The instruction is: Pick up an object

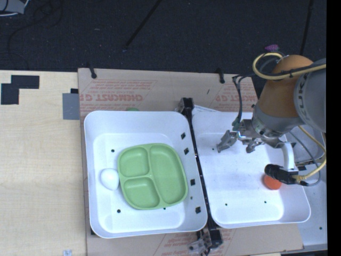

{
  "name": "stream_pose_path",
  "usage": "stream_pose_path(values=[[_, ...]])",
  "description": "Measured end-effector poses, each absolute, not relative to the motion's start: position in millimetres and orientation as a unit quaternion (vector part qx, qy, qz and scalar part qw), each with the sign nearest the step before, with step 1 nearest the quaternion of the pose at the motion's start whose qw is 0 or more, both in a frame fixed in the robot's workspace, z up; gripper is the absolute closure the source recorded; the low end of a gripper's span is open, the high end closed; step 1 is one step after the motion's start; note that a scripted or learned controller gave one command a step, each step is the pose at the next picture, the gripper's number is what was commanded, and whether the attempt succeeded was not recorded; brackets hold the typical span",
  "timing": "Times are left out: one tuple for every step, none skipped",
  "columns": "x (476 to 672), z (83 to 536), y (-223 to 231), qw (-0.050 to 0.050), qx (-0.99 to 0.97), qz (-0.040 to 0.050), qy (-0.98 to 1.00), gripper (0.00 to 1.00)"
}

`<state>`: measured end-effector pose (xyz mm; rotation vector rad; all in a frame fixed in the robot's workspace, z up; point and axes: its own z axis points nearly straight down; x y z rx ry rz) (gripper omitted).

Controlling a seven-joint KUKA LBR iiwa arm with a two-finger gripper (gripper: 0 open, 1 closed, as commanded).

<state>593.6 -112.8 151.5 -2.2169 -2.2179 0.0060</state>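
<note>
Cardboard (160,92) under both bins carries red print, reversed, too blurred to read.
Over the right bin (298,209) my pincer (238,142) hangs spread, gripping nothing; orange ball (273,182) near its right wall, green tray (152,175) and white egg (110,178) in the left bin (101,127).

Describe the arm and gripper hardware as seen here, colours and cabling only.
The arm is grey with a bulbous orange band above the wrist. A yellowish cable loop arcs over that band, and thin cables trail down its right side. The gripper is grey metal with two slim fingers.
</note>
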Motion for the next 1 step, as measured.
stream_pose_path(values=[[587.2, 89.0, -107.3, 0.004, -0.707, 0.0024, -0.707, 0.0]])
